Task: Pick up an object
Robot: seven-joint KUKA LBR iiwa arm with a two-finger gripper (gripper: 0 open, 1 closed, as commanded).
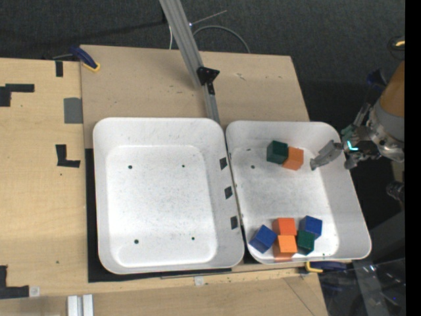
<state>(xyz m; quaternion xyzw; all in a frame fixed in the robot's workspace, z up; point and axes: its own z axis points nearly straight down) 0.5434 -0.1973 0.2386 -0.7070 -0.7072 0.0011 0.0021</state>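
Note:
In the right bin (342,196), a dark green block (277,152) touches an orange block (293,158) near the far side. Several more blocks are clustered at the near edge: a blue one (263,237), a red-orange one (285,226), an orange one (286,244), another blue one (312,226) and a green one (305,241). My gripper (336,157) hovers over the bin's right rim, just right of the orange block. Its fingers are spread, with one grey finger (322,155) pointing toward that block. Nothing sits between them.
The left bin (158,122) lies beside the right one, the two rims meeting in the middle. A slanted metal pole (187,38) rises behind the bins. The wooden bench (39,143) extends to the left.

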